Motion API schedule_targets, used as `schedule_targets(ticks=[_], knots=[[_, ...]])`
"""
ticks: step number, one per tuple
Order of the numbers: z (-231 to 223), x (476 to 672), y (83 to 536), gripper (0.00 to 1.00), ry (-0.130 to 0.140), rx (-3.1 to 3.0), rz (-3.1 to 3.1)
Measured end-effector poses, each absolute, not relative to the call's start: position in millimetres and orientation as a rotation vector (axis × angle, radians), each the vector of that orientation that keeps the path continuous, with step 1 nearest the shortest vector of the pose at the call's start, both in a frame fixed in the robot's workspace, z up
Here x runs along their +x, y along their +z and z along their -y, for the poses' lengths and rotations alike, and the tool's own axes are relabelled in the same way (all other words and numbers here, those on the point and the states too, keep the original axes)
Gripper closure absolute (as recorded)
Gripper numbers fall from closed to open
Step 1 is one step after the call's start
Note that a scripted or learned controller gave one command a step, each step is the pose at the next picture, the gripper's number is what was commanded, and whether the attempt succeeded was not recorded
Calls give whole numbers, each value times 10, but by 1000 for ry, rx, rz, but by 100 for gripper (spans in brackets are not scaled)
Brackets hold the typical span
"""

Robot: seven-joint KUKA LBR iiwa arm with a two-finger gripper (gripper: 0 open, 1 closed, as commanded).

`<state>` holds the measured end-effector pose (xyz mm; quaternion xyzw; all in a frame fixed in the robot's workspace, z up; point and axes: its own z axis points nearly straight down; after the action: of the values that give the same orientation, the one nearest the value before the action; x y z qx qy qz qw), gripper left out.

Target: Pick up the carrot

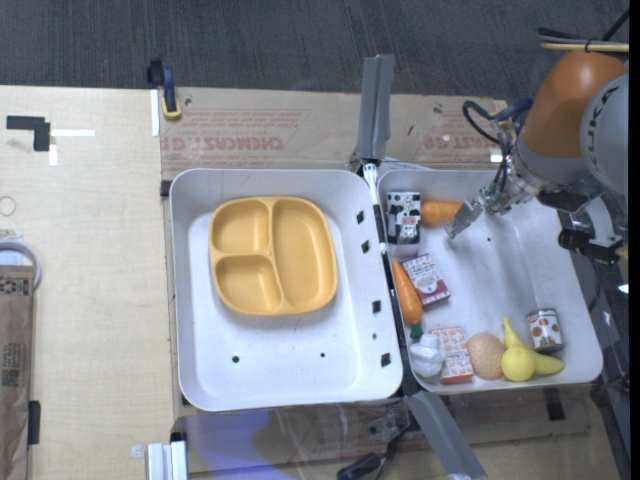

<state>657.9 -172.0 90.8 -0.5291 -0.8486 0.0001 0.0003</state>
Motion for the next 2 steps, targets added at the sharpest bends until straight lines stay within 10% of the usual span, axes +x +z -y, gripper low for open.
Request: schedule_targets(ticks=[2], knots=[[1721, 6579, 908, 0, 0, -1662, 2665]])
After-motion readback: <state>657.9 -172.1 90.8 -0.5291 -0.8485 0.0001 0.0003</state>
